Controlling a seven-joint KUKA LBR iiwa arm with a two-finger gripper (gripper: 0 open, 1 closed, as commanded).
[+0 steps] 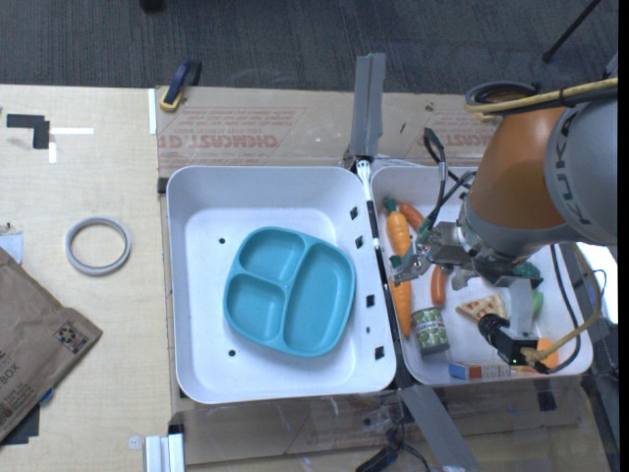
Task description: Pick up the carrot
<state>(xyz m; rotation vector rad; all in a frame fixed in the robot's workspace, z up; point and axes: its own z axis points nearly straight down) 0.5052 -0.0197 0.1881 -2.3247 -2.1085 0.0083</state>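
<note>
A: Gripper [421,255] sits low in the right bin [580,362], near its left wall. Can't tell the jaw state, the wrist hides it. Nothing visibly held.

B: Carrot position?

A: 2 orange carrot-like pieces along that left wall. The upper carrot [397,232] lies just left of the gripper and slightly toward the bin's back edge, close to touching the metal. The lower carrot [402,306] lies toward the front edge, tip pointing at the front left corner.

B: Long axis?

A: Both run roughly back to front, parallel to the wall. My read: the upper one is nearer, so the jaws should close across the bin's width.

B: Look of it?

A: Smooth orange, tapered, green stub at the back end. Likely a plastic toy, so slippery.

B: Clutter?

A: Green can [428,328] just beside the lower carrot, small red piece [438,283] between. Left bin [187,362] holds a blue divided plate [291,291].
</note>
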